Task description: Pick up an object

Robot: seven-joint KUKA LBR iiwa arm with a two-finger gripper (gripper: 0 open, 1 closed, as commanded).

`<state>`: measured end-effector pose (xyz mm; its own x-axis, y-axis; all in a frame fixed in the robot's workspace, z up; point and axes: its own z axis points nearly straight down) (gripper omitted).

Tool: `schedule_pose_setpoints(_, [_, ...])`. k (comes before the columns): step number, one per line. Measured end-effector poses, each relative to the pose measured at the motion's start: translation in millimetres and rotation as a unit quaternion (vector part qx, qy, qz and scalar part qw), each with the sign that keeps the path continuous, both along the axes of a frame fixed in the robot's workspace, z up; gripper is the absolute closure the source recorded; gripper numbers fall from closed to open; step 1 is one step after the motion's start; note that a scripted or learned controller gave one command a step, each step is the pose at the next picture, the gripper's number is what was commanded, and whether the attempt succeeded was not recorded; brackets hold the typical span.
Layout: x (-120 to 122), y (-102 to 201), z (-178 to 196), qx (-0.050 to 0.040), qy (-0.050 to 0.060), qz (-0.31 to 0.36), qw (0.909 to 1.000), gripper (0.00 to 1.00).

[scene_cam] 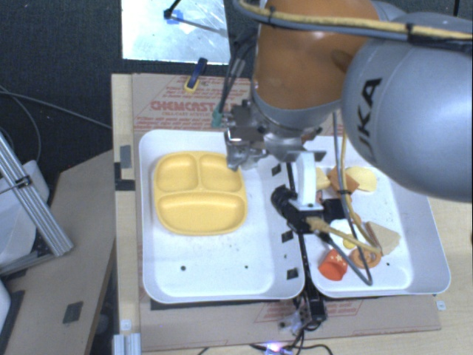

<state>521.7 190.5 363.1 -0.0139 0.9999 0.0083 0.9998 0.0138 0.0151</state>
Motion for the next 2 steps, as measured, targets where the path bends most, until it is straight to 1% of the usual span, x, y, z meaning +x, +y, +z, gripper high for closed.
schedule_pose_setpoints(1, [-14.6,47.7,47.7,-0.0016,0.004,-0.002,1.0,1.0])
schedule_pose_setpoints(2, [-36.0,43.8,3.1,-0.0044,0.009,-0.004,0.9999,1.0])
